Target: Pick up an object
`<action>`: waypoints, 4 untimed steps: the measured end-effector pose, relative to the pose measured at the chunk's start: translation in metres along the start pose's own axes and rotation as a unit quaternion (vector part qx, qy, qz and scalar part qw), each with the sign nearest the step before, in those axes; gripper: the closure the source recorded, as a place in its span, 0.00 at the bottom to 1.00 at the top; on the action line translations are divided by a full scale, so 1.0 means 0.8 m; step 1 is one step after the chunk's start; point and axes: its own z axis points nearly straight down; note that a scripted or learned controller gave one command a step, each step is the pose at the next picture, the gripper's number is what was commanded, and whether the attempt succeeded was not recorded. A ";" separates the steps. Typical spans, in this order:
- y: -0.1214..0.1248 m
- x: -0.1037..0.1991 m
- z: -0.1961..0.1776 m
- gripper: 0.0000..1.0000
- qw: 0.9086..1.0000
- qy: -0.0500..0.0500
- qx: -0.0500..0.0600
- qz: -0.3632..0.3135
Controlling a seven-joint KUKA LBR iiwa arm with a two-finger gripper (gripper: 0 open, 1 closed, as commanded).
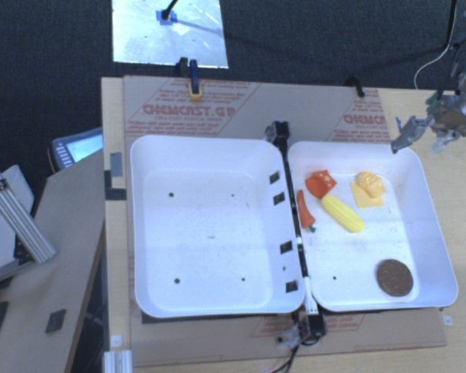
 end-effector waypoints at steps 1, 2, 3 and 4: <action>0.043 0.078 0.125 0.00 1.000 0.002 0.002 -0.003; 0.043 0.025 0.015 0.00 1.000 -0.001 -0.003 0.002; 0.034 -0.005 0.021 0.00 1.000 -0.001 -0.001 0.002; 0.011 -0.002 0.190 0.00 1.000 0.002 0.005 0.001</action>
